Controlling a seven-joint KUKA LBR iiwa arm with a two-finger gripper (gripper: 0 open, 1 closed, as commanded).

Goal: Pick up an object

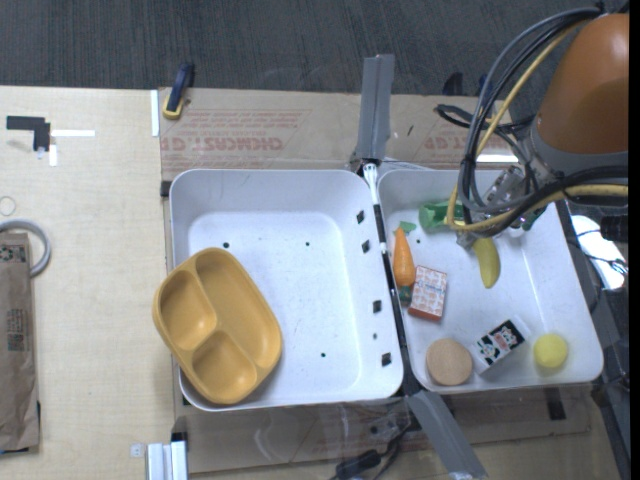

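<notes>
Cardboard covered the bench beneath two shallow white bins, and mirrored red print ran along the sheet behind them, too reversed and faint to read with confidence. Of the two, the left bin carried a yellow divided tray leaning over its near-left rim, while the right bin held every small candidate for the pick. Above that bin's far side hung the arm, its orange band and looping cables masking the gripper so that its opening could not be told. A banana lay just under that spot, with a green block near it against the far wall. An orange carrot rested along the divider, touching a small red-printed carton whose lettering was too small to read. Nearer the front sat a tan round disc, a black-and-white carton and a yellow ball. I judged the banana the likeliest target; its curved skin could slide out of a pinch, and the trailing cables might snag the bin wall.
</notes>
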